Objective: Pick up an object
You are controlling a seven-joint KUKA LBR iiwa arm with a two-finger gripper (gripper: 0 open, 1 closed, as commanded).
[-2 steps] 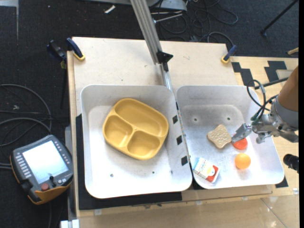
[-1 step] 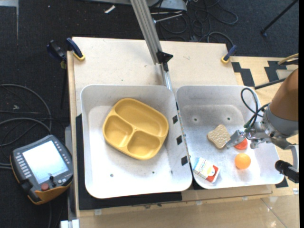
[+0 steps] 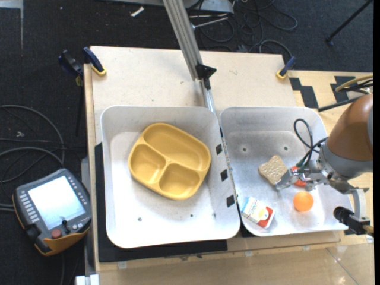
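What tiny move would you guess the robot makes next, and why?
Probably a slight nudge toward the tan sponge, then closing. The hand sits right at the sponge's edge in the right bin, with the orange ball just beside it. Whether anything is gripped yet is unclear.

1. Floor (image 3: 47, 70): dark, speckled carpet-like surface, visible on the left and along the top.
2. Cables (image 3: 261, 16): several black leads lie loose on the floor at the top, with more loops (image 3: 29, 144) at the left.
3. Bench top (image 3: 154, 79): pale board, square-edged, set on the floor area; yellow-tipped clamps sit at its upper left corner (image 3: 95, 64) and upper right corner (image 3: 285, 69).
4. Metal pole (image 3: 184, 31): a grey bar rises at a slant from the bench's middle toward the top.
5. Handheld control pendant (image 3: 50, 209): grey and orange, lit screen, resting at the lower left beside the bench.
6. Lighting: even, with soft shadows.
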